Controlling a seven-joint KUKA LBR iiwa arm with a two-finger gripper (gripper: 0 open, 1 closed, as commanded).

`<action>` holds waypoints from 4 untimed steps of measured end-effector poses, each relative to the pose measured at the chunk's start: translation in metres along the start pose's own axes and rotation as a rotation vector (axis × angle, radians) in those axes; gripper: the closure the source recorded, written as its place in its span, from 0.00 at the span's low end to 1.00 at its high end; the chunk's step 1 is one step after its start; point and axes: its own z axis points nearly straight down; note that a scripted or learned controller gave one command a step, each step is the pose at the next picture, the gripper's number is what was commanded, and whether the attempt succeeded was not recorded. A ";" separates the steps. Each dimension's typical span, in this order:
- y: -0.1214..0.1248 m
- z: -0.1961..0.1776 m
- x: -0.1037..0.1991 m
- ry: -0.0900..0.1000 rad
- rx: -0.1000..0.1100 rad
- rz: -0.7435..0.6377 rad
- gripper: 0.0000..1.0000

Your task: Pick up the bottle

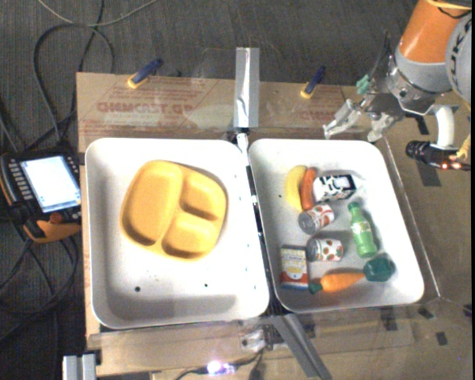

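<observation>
- Camera view, upper right of the frame: gripper (347,119) hanging above the tabletop (182,105), just past the top edge of the right bin (396,172); fingers (338,123) spread apart, nothing between them.
- Right-centre of the frame: green bottle (362,229) lying in the right bin, cap toward the top, untouched and well apart from the gripper.
- Crowded around the bottle: two cans (317,218) to its left, a black-and-white carton (334,185) above, a teal round thing (379,269) and a carrot (338,282) below.
- Further left in the same bin: a banana (294,185) and a small box (294,264).
- Left half of the frame: yellow divided tray (176,210) resting in the left bin (103,172).
- Progress, by the look of it: barely begun; nothing grasped, approach, descent, closing and lift all left to do.
- Likely snag: tight neighbours beside the bottle, little room for the fingers.
</observation>
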 end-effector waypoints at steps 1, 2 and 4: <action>-0.027 0.103 -0.057 -0.003 0.001 -0.052 0.00; -0.079 0.165 -0.053 0.007 -0.005 -0.094 0.00; -0.126 0.166 -0.051 0.002 -0.020 -0.053 0.00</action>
